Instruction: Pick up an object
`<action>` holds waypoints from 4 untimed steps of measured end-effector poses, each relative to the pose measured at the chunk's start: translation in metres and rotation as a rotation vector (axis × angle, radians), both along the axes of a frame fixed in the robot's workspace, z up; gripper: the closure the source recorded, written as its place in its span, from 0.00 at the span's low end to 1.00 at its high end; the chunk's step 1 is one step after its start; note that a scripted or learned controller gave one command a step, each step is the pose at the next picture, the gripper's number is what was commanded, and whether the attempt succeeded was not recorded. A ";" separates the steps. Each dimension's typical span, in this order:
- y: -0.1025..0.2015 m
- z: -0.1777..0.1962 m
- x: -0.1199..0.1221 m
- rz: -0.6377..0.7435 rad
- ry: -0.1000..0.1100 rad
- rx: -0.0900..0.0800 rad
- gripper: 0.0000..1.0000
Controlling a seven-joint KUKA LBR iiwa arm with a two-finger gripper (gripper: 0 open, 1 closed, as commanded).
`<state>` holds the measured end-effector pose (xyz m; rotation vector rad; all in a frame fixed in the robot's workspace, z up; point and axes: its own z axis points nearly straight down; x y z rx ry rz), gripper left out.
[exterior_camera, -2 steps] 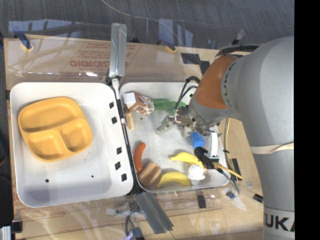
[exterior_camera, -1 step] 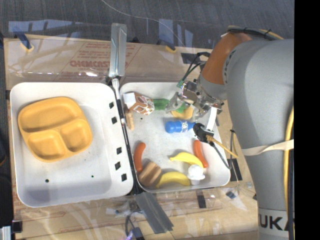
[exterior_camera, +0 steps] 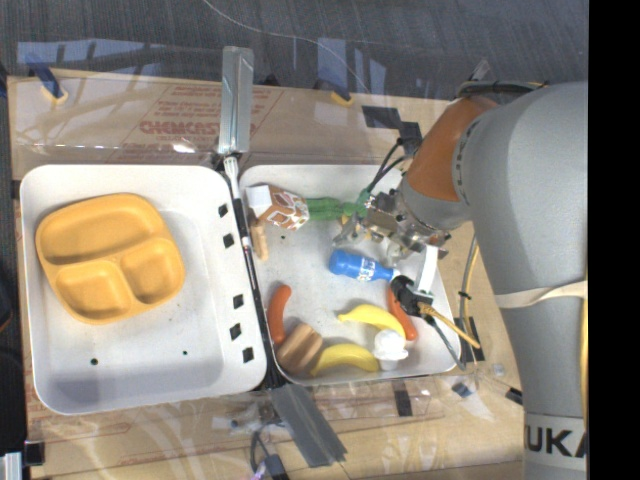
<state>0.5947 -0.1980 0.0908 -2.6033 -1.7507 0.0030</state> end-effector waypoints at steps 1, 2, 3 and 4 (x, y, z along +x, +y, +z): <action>0.001 0.008 0.001 0.007 0.004 0.001 1.00; 0.037 -0.001 0.004 -0.273 0.005 0.000 1.00; 0.044 -0.002 0.023 -0.493 0.002 -0.003 1.00; 0.055 0.006 0.010 -0.921 0.007 -0.005 1.00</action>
